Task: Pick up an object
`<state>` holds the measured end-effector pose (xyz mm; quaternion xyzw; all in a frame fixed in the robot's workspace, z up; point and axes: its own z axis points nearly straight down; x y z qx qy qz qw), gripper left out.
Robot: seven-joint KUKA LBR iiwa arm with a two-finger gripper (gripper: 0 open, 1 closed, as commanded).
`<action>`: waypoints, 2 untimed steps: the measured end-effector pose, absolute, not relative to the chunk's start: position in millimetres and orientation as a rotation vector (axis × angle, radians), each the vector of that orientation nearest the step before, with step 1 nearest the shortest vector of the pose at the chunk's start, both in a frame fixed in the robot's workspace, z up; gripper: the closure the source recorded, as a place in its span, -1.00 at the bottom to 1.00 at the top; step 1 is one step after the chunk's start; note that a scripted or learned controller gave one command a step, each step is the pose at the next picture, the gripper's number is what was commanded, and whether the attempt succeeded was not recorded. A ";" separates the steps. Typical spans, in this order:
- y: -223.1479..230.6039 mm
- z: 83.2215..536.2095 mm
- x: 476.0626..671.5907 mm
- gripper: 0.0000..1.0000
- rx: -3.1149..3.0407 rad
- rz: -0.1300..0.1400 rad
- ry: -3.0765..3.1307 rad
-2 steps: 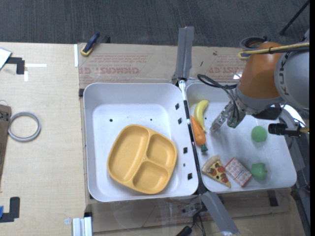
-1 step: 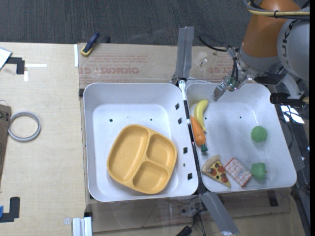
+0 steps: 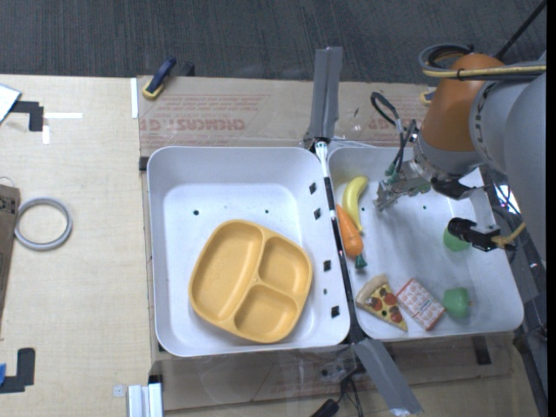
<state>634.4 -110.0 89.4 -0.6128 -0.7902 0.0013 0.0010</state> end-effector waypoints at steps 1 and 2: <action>-111.0 89.0 606.8 1.00 -1.774 0.004 -2.589; -83.1 188.3 631.2 1.00 -2.216 0.008 -2.224</action>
